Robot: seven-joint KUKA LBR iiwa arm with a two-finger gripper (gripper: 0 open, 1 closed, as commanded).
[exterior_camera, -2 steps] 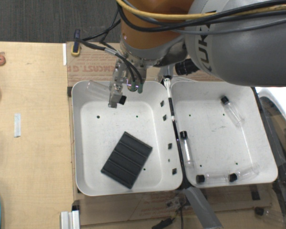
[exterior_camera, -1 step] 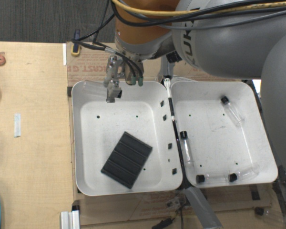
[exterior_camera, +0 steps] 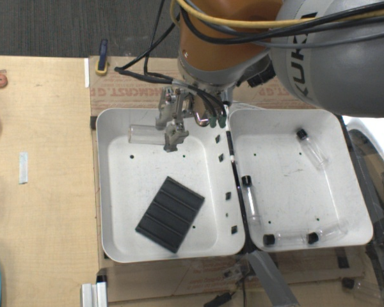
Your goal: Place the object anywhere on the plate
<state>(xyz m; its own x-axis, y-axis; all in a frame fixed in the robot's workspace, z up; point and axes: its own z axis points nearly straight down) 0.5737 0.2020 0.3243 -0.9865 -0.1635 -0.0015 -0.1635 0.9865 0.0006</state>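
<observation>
Pincer (exterior_camera: 172,133) hanging low over the far end of the left bin (exterior_camera: 109,190), near its back wall; impossible to tell whether spread or pressed together; nothing visibly pinched. Black ribbed plate (exterior_camera: 171,213) lying flat below the pincer, nearer the camera, well apart. Clear tube (exterior_camera: 143,132) just left of the pincer, probably the object; likely the grasp step; next, securing it, then carrying toward the plate.
</observation>
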